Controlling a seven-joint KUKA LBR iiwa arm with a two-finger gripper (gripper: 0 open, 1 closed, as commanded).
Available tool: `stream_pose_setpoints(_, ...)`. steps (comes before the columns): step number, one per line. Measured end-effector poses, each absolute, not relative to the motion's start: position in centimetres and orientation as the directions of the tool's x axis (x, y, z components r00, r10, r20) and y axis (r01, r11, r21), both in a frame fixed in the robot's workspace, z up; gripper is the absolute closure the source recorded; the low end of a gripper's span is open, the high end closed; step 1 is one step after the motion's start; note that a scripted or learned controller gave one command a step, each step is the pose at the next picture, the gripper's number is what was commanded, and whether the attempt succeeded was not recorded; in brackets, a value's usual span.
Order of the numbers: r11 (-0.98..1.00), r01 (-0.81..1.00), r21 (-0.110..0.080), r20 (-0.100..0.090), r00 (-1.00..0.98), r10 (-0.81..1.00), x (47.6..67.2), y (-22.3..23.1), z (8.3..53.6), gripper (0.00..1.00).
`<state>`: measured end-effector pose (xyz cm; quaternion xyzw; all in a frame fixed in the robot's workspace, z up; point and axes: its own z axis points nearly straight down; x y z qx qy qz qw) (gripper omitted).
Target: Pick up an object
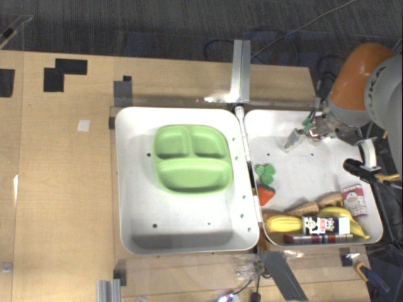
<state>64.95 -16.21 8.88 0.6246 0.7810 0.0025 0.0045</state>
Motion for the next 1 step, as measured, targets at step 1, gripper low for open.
stream_pose_setpoints(1,0.166,0.986,0.009,-0.002,-0.166,0.986,67.15,-13.45,8.80,0.00)
